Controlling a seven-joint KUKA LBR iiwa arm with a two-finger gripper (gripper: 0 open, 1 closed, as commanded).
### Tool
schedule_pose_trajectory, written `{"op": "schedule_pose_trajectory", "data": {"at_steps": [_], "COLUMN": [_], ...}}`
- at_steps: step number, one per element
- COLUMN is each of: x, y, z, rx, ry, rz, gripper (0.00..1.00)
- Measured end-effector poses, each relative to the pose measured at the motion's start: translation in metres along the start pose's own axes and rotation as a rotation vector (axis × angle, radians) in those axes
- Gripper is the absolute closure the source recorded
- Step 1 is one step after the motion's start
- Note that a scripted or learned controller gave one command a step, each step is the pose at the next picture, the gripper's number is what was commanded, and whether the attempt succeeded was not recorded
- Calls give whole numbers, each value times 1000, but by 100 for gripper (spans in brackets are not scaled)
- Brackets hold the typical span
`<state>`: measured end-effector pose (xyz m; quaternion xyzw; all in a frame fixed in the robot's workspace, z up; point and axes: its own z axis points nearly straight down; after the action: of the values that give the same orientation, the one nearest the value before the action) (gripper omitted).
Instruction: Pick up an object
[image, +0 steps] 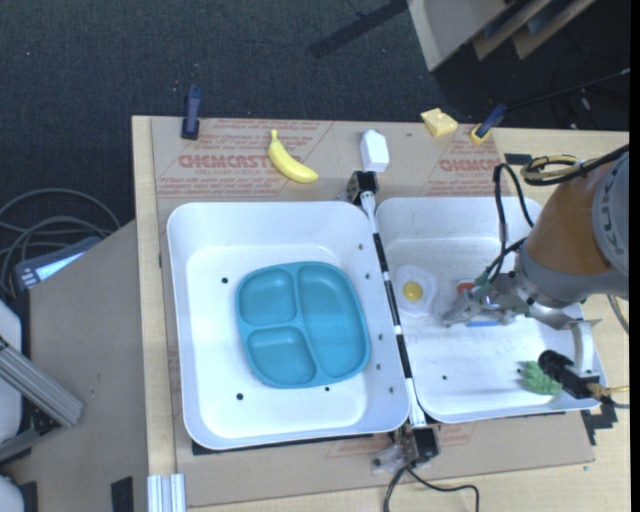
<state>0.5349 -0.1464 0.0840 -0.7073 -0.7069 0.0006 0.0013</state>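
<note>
bench (250, 165) | two white bins (200, 240) | banana (290, 160) | yellow block (438, 123)

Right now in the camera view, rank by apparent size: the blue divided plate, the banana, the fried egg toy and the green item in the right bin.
1. blue divided plate, largest by far
2. banana
3. fried egg toy and green item look alike; not ranked.

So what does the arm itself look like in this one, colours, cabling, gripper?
The arm is a rounded grey body with a broad orange band above the wrist. Black cables loop over it by the band. The gripper is small, metallic grey, with red and blue bits near the tip. Finer detail is too blurred to make out.
</note>
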Motion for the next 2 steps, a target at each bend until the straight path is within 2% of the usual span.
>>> {"op": "schedule_pose_trajectory", "data": {"at_steps": [1,2], "x": [36,36], "y": [44,44], "z": [-1,-11], "rx": [-7,-7], "ry": [-3,-4], "rz": [-1,-2], "gripper": [0,100]}}
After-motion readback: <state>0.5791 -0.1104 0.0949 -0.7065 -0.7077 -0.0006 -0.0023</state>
